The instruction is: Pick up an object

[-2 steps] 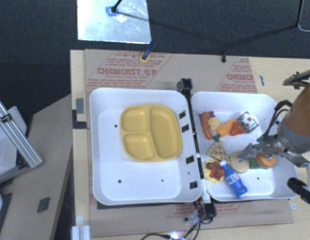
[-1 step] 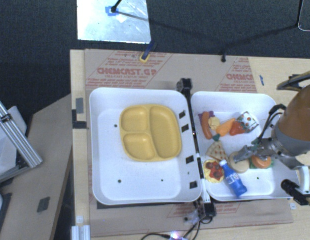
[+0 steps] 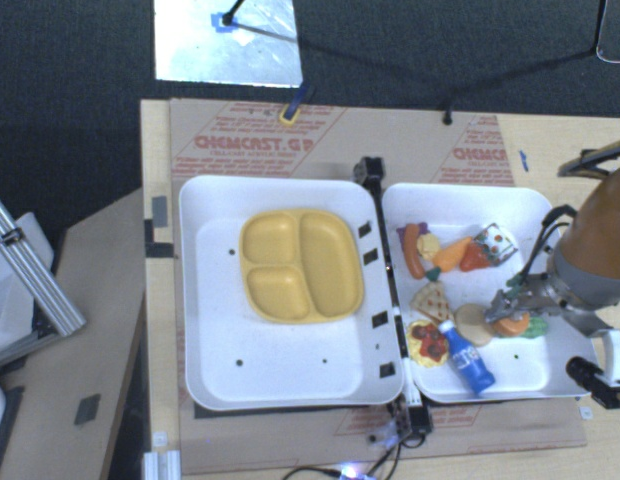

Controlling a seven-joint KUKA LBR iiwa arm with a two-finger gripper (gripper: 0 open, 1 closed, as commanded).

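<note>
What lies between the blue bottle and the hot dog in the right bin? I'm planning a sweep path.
In the camera view, between the blue bottle and the hot dog lie a cracker-like wedge and a pizza slice.

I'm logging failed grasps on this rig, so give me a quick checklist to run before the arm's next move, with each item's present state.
1. Hand is over the right bin: ok.
2. Hand is low among the toys, at an orange item: ok.
3. Item seen between the fingers: cannot tell.
4. Blue bottle lies apart from the hand: ok.
5. Yellow tray sits flat in the left bin: ok.
6. Tan round piece crowds the hand's left side: not ok.
</note>
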